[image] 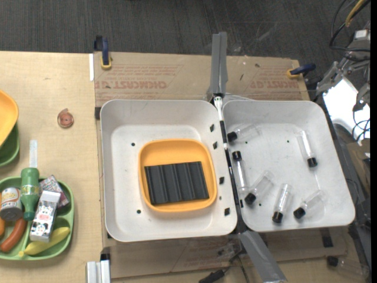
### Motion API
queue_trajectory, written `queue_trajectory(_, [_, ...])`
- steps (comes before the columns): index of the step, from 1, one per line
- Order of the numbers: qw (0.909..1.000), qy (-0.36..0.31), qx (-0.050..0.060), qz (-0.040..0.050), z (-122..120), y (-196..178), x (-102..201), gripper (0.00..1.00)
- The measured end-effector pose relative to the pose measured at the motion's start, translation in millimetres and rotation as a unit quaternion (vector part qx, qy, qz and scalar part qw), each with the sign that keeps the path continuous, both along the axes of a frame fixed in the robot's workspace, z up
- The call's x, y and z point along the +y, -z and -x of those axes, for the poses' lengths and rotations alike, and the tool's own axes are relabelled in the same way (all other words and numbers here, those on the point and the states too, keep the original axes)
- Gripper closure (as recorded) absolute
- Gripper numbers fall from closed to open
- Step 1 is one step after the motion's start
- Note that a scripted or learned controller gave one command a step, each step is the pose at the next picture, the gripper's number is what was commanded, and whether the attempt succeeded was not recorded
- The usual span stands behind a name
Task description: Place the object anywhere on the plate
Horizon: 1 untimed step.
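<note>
Dark ridged block on orange plate (L bin) — gripper state: can't tell.

Two shallow white bins sit side by side on the bench. The left bin holds an orange plate with a dark ribbed block lying flat on it. The right bin holds six clear tubes with black caps, scattered apart. Far left on the bench, a green tray carries toy food and a green bottle.
</note>
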<state>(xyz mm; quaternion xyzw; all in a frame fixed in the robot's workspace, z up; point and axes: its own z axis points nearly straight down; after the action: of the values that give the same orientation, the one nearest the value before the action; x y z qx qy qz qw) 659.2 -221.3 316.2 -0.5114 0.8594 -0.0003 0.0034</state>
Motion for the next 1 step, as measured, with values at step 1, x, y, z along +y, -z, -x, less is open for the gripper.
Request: queue_trajectory(1, [0.9856,-0.169,0.001,-0.0002,-0.6,12.4,0.4,0.0])
